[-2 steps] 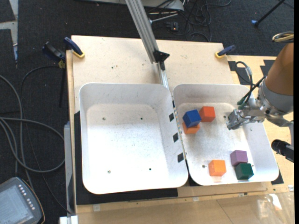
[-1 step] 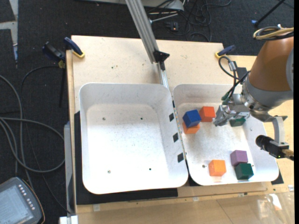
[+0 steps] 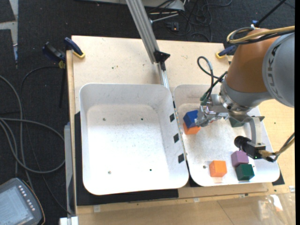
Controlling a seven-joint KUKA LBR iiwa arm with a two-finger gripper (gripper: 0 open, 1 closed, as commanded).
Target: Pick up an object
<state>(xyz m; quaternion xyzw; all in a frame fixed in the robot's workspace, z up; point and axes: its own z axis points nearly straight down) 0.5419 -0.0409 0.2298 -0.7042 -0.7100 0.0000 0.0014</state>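
Gripper low in the right bin, next to the blue block

Gripper [image 3: 206, 118] sits down inside the right bin [image 3: 269, 172], tip pointing toward the divider between the two bins. Can't tell whether its fingers are spread or pressed together, the wrist hardware covers them from this angle. No object visibly pinched.

Blue block [image 3: 190, 118] is just to the camera-left of the gripper tip, touching or nearly touching it; exact contact unclear. Directly under and in front of the blue block is a small orange piece [image 3: 191, 130], partly tucked beneath it, also just beside the tip.

Toward the camera from the gripper, well apart, near the bin's front wall: orange cube [image 3: 218, 168]. Further to the camera-right of that, a purple cube [image 3: 240, 158] with a green cube [image 3: 244, 172] touching it on the near side. A black part [image 3: 247, 146] attached to the arm hangs just above the purple cube.

Arm [image 3: 262, 74], orange band and grey shell, looms over the bin behind and to the right of the gripper, cables looping off it.

Left bin [image 3: 84, 107] lies well away on the far side of the blue block from the gripper. Both bins rest on the light wooden surface [image 3: 117, 55]. A metal pole [image 3: 143, 22] runs diagonally from the top of the view down to the divider, behind the gripper.
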